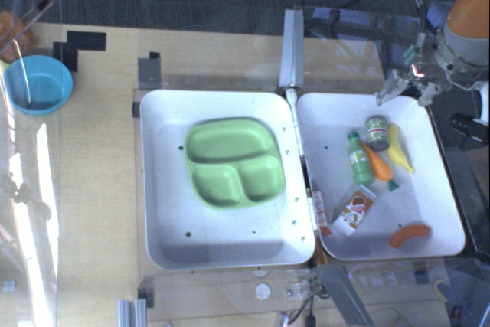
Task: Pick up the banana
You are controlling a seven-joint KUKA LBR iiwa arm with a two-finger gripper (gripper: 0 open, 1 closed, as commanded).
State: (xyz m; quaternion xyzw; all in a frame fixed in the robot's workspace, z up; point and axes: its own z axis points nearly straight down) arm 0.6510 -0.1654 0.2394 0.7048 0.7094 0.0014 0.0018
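Note:
A yellow banana (pixel 399 148) lies in the right bin (pixel 429 241), near its far right side, between a small can and the bin wall. My gripper (pixel 406 89) hangs over the bin's far edge, above and a little beyond the banana. Its two fingers stand apart with nothing between them. The arm's orange band shows at the top right corner.
Beside the banana lie a small can (pixel 377 132), an orange carrot (pixel 377 162) and a green bottle (pixel 360 159). A juice carton (pixel 353 211) and a sausage (pixel 410 235) lie nearer the front. The left bin (pixel 164 241) holds a green divided plate (pixel 233 162). A blue bowl (pixel 38 84) sits far left.

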